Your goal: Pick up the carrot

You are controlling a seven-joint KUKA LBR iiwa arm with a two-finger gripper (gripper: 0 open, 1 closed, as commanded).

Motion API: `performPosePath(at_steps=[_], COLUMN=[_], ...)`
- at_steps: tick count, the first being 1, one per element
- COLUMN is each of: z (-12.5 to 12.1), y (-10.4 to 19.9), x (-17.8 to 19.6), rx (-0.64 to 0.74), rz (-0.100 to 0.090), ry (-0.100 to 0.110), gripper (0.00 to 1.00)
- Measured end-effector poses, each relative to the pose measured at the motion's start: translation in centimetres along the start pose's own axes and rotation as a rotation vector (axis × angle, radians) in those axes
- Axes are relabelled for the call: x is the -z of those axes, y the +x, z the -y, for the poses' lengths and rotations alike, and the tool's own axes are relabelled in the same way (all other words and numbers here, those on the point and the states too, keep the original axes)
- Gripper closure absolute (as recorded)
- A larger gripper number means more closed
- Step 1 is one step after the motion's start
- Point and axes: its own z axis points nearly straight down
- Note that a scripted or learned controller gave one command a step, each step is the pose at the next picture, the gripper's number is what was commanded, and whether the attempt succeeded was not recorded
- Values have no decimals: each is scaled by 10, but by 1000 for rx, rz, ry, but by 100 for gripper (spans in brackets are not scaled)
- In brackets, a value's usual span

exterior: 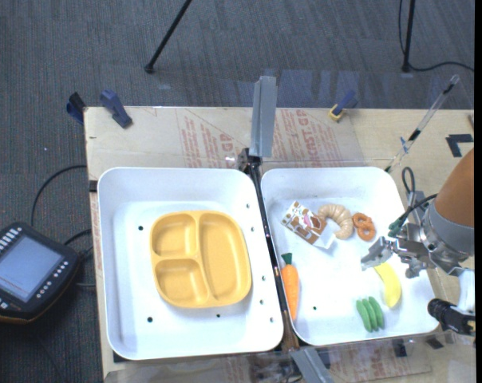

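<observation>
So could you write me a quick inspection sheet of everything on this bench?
Surface: two shallow white bins on a brown board.
Job's things: orange toy carrot with green top lies at the right bin's left wall, untouched.
Clutter: yellow divided plastic plate, left bin; snack packet, croissant, pretzel, banana, green pea pods, right bin.
Grippers: end effector above the banana.
Cables: black lead to handheld controller.
Surroundings: grey carpet, stand legs.

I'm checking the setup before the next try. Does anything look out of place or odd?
Nothing looks spilled or damaged. The carrot lies against the left wall of the right bin, while the end effector sits over the banana.
</observation>
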Motion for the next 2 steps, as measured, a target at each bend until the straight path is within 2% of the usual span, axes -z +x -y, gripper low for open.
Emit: performPosePath(at_steps=[1, 2], z=[30, 31], y=[47, 125], x=[24, 29], rx=[-168, -63], rz=[-2, -1], ry=[6, 5], gripper=[0, 0])
